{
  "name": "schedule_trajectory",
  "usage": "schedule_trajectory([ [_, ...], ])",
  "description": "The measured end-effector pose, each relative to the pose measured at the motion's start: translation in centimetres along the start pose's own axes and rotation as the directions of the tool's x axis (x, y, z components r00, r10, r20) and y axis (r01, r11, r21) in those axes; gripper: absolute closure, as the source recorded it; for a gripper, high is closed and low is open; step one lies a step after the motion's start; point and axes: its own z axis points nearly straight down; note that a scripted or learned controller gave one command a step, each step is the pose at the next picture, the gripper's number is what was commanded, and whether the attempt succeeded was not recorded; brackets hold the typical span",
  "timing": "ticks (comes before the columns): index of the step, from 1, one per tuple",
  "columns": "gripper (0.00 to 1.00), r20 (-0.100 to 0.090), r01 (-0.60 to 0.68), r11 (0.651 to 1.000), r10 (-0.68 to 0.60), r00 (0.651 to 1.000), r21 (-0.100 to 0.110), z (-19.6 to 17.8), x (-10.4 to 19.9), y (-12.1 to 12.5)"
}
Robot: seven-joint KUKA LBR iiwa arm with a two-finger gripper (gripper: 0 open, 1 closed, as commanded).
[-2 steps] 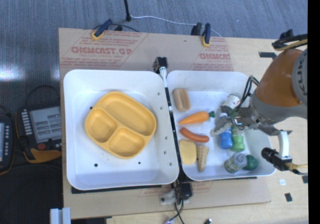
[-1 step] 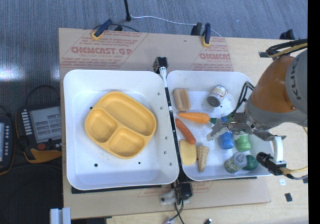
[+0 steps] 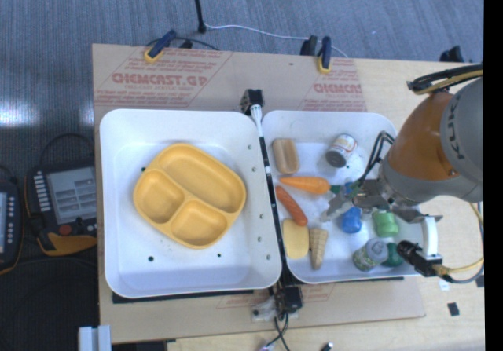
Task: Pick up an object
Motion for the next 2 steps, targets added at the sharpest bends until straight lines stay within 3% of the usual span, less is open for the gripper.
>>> schedule_trajectory([
  [1,1.0,0.005,-0.003,1.0,0.003,1.0,0.0,-0.8,-0.3,0.0],
  [2,1.0,-0.002,0.002,1.0,-0.002,1.0,0.005,-9.3,6.0,3.7],
])
